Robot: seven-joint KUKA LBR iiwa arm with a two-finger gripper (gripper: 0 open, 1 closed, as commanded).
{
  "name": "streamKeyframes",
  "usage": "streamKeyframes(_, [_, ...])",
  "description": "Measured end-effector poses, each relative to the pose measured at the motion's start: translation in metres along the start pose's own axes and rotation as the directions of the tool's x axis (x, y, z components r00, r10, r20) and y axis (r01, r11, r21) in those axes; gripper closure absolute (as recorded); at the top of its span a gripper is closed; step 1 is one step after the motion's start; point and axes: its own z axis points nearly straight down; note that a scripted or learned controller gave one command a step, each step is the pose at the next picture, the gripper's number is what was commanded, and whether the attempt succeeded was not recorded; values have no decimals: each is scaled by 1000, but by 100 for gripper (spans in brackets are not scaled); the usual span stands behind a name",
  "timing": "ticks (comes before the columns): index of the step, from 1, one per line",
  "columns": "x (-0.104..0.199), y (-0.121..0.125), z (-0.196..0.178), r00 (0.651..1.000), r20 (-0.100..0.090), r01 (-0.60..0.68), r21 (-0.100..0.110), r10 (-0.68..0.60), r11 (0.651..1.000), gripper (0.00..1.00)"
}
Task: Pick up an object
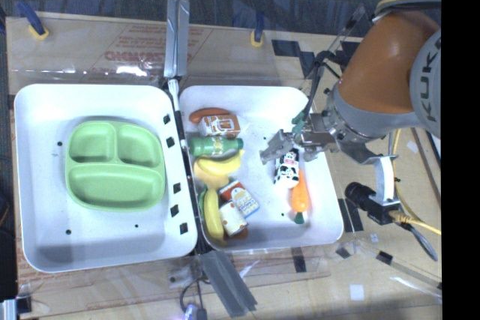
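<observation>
My gripper (279, 148) hangs over the right half of the right bin (259, 103), reaching in from the right under the orange band of the arm. Just below it, touching or nearly touching it, lies a small black-and-white cow toy (286, 171). An orange carrot (300, 197) lies directly below the cow, pointing at the bin's near edge. How the gripper stands around the cow is hidden by the wrist.
Along the right bin's left side lie a sausage pack (215, 121), a green bottle (216, 147), two bananas (218, 169), and a small red-and-white carton (241, 200). The left bin (37, 236) holds a green divided plate (116, 165).
</observation>
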Motion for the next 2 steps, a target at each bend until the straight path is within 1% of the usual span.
streamKeyframes(1, [-32, -4, 185, 991, 2, 137, -10, -137, 990, 0])
streamKeyframes(2, [-30, -3, 174, 989, 1, 146, -11, -146, 989, 100])
